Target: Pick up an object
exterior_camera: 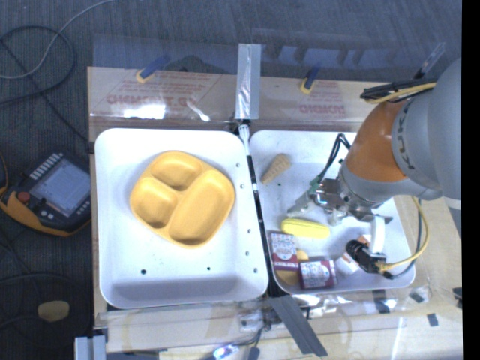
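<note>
Yellow catches my eye first in the camera view: a corn cob [305, 227] lies in the right bin [330, 142], just beside and below the claw [328, 199], which hangs low over that bin's middle. I cannot tell how the claw stands; the wrist and the orange band of the arm [379, 156] cover it from my angle.

My worry is the crowding. The corn cob, a small red packet [282, 246], a dark red can [316, 273] and a little white and orange piece [352, 257] sit close together along the near side of the right bin. I judge that a descent slightly off could nudge the cob sideways, or pinch two things at once and lift neither cleanly. The cob looks round, so it may roll out of a shallow grip. Cables [375, 262] trailing near the wrist could drag on those things too.

An ice cream cone [274, 169] lies apart near the far left corner of the same bin, an easier target in my view.

The left bin [112, 276] holds one yellow divided plate [182, 197], resting near its middle.
</note>
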Tool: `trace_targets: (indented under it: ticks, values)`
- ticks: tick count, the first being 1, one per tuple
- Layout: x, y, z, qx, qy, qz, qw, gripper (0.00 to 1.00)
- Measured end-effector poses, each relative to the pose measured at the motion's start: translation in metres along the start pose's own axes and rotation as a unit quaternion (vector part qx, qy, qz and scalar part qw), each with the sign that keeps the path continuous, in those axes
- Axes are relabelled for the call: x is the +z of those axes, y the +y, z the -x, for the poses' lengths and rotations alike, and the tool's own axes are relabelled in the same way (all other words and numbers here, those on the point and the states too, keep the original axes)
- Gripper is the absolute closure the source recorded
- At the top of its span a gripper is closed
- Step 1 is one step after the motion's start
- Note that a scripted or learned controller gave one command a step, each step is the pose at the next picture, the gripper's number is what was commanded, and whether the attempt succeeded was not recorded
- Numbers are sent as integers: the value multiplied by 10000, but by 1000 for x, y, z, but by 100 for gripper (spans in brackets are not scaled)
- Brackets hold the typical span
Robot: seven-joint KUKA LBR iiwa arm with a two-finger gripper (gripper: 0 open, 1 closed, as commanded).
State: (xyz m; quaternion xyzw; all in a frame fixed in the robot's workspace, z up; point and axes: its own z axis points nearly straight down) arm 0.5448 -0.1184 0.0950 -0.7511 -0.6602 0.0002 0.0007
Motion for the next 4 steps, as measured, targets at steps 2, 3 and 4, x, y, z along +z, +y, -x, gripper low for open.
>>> trace_targets:
  ticks: [2,3,4]
  values:
    - [4,-40,-9,-1180,-22,104,9930,0]
    - [-6,-39,-9,-1177,-7,105,9930,100]
    - [-123,2,-20,-837,-21,4,9965,100]
